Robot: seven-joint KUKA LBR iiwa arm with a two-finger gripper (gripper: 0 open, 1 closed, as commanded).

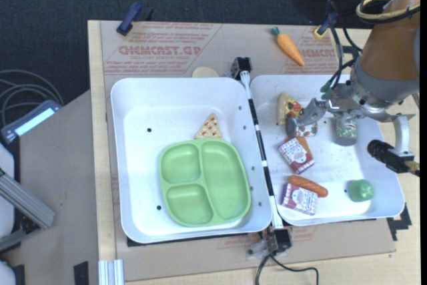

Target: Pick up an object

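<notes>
Two white bins on bench [160, 50]. Gripper [303, 118] low in right bin [387, 200], beside pizza slice [288, 105], above red carton [296, 153]. Fingers' state: cannot tell. Nothing seen held.

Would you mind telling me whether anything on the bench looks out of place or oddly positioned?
Yes: a toy carrot lies on the brown board behind the right bin, outside both bins. A pizza-slice toy also lies loose on the left bin's floor, touching the green divided plate rather than in it.
</notes>
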